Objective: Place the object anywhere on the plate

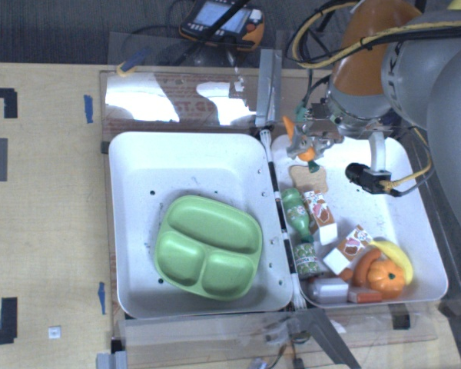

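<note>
camera view | left bin [131,167]: green plate [207,246] (three sections) | right bin [422,229]: bottle [297,212], cartons [321,215], banana [396,257], orange [384,275] | hand [311,151]: grip unclear

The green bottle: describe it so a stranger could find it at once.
Look in the right bin, along its left wall beside the divider. The green bottle lies there lengthwise, left of a small carton. It is the only green thing in that bin; the green plate sits in the other.

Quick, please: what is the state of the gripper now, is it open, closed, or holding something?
Gripper: cannot be told; it hangs over the right bin, above a tan object.
</note>
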Motion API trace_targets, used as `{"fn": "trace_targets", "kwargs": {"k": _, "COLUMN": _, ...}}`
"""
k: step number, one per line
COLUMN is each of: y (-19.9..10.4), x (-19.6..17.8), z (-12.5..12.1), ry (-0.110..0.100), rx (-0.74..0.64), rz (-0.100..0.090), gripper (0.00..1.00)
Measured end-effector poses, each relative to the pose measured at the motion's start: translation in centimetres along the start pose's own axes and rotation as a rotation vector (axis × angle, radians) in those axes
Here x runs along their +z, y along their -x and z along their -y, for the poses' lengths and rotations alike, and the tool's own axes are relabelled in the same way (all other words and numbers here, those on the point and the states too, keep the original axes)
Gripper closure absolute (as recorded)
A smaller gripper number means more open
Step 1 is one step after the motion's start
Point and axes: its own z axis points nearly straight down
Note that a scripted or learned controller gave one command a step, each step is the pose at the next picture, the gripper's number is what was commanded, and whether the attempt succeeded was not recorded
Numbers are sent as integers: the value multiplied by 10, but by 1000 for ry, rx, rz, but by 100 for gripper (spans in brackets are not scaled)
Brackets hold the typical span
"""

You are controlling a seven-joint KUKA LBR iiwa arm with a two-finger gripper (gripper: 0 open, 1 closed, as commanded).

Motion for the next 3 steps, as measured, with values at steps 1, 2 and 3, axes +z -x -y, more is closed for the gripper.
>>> {"fn": "trace_targets", "kwargs": {"k": 1, "y": -63, "x": -7, "z": 72, "ry": -2, "rx": -143, "rz": -3, "gripper": 100}}
{"fn": "trace_targets", "kwargs": {"k": 2, "y": -131, "x": 8, "z": 128, "ry": -3, "rx": -276, "rz": -3, "gripper": 100}}
{"fn": "trace_targets", "kwargs": {"k": 3, "y": -130, "x": 8, "z": 128, "ry": -2, "rx": -276, "rz": -3, "gripper": 0}}
